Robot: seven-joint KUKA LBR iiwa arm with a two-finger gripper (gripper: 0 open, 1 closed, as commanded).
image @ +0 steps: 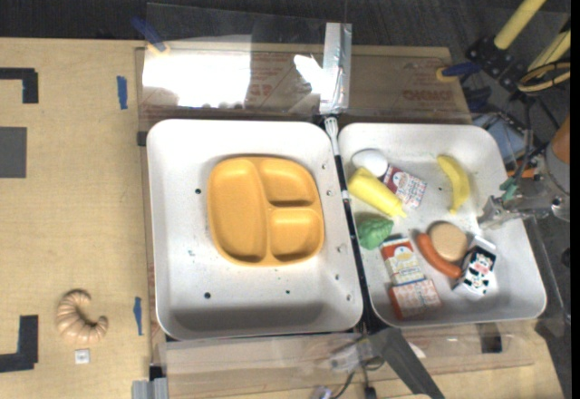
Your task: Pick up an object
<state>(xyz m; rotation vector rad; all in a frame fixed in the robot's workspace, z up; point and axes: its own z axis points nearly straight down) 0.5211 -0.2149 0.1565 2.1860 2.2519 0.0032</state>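
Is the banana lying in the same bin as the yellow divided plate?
No. The banana lies in the right bin; the yellow divided plate sits in the left bin.

No wording can be read. The red-and-white cartons [410, 275] in the right bin [521, 297] and the cardboard [399, 84] behind that bin carry print too small and blurred to make out.
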